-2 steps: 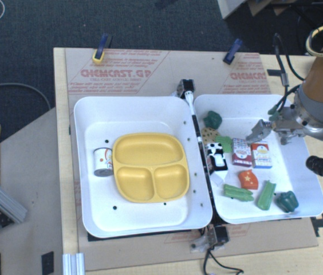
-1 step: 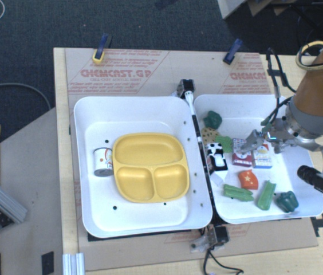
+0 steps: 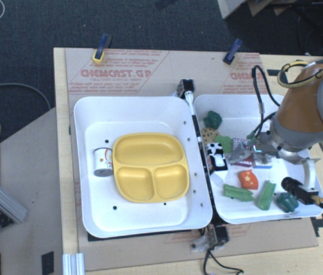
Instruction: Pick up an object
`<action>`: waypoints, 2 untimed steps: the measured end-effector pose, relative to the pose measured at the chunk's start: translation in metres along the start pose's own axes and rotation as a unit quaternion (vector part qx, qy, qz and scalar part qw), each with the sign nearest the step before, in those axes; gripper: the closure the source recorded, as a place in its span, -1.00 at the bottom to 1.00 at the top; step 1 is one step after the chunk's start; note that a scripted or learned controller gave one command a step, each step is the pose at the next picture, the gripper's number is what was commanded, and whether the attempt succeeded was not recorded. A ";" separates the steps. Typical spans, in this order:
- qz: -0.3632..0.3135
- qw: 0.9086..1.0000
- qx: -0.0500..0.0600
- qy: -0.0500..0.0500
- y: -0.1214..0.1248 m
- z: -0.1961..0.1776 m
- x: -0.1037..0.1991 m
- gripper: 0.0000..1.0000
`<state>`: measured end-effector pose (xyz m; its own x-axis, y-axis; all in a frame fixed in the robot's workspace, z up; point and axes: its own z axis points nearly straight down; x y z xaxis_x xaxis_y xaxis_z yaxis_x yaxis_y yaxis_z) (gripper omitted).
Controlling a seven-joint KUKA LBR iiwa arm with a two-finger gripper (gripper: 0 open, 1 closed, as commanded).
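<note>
1. The desk (image 3: 150, 67) carries two shallow white bins side by side. The left bin (image 3: 87, 153) sits toward the desk's left edge and the right bin (image 3: 236, 105) toward its right edge.
2. The arm (image 3: 302, 110) comes in over the desk's right edge. The tool (image 3: 243, 152) sits low over the middle of the right bin.
3. I cannot tell how far open the tool is, because its metal parts run together from here. I also cannot tell whether it has hold of anything or only touches what lies under it.
4. Closest to the tool:
   - a light green piece (image 3: 223, 144) is just beside it on the left;
   - an orange-red piece (image 3: 248, 179) is just beside it toward the desk's near edge.
5. A black-and-white piece (image 3: 216, 154) lies against the right bin's left wall.
6. Toward the desk's far edge from there lie a tan dotted piece (image 3: 207, 135) and then a dark green piece (image 3: 213, 119).
7. Along the right bin's near side:
   - a long green piece (image 3: 237, 192);
   - a tilted green block (image 3: 266, 195);
   - a teal piece (image 3: 287, 202), nearest the desk's near right corner.
8. In the left bin, a yellow divided plate (image 3: 150, 166) sits in the middle, with a small can (image 3: 102, 161) at its left rim.
</note>
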<state>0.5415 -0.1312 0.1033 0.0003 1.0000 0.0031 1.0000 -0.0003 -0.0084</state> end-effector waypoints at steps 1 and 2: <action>0.001 1.000 -0.005 -0.003 0.002 0.016 -0.002 -1.00; 0.001 1.000 -0.011 -0.003 0.005 0.002 -0.001 1.00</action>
<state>0.5460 -0.1324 0.1009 0.0018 1.0000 -0.0036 0.9999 -0.0018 0.0136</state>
